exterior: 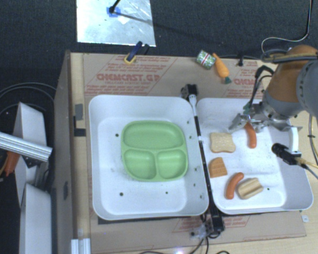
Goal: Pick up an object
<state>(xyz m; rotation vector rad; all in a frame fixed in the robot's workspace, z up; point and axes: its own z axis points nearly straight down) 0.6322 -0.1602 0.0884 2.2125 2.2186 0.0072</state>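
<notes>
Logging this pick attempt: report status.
End effector low in right bin, at upper sausage; no grasp visible. Toast just left. Green tray in left bin.

A divided tray (154,150) sits in the left bin (103,142); bread slice (222,142) in the right bin (294,187).

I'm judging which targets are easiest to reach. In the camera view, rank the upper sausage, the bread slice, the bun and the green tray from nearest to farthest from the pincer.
From the pincer in the right bin:
1. Upper sausage, right beside it, just below.
2. Bread slice, to its lower left.
3. Bun, at the bin's near end.
4. Green tray, in the left bin.
</notes>
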